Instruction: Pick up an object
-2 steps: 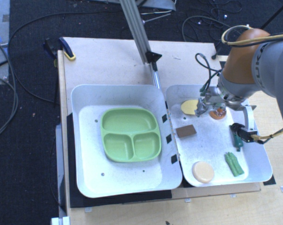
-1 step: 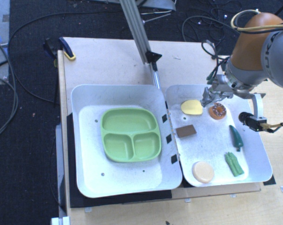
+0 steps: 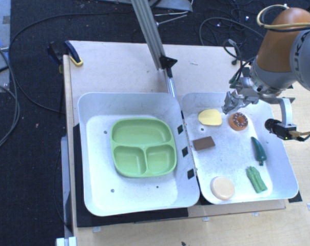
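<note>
The claw (image 3: 231,106) hung over the far part of the right bin (image 3: 283,186), between the yellow piece (image 3: 210,118) and the small brown doughnut-like toy (image 3: 239,121); I could not tell its state. Both looked light, stiff and smooth, so a hold across the middle seemed best. No writing was readable.

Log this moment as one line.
tool: above right bin's far edge | nearest: yellow piece, donut | nothing held

Green divided tray (image 3: 143,147) in left bin (image 3: 93,188), gripper (image 3: 230,106) above right bin (image 3: 283,178) (beside yellow piece (image 3: 210,118), doughnut (image 3: 238,121))
</note>
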Available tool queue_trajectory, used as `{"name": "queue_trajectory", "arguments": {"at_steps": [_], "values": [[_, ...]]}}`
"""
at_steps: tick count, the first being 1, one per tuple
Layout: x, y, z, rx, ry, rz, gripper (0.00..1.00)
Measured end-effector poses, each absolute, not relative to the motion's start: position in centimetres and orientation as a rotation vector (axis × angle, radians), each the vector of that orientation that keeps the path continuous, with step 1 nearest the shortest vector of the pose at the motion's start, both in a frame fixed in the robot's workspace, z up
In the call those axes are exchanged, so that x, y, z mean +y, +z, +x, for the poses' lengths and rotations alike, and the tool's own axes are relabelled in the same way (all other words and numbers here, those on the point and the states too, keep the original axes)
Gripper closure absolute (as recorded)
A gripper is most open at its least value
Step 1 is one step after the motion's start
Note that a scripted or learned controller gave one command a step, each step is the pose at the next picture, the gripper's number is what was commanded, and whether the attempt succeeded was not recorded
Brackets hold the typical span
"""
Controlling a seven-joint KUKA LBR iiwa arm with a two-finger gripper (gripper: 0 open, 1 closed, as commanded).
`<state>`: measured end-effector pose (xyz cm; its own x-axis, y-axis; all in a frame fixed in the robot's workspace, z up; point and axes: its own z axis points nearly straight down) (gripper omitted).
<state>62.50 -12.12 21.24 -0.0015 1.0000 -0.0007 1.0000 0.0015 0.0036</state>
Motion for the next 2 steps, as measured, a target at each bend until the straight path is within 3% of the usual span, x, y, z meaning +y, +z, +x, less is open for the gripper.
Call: {"name": "queue_trajectory", "arguments": {"at_steps": [2], "values": [[-0.8,23.3,61.3,2.231,0.004,2.212,1.00]]}}
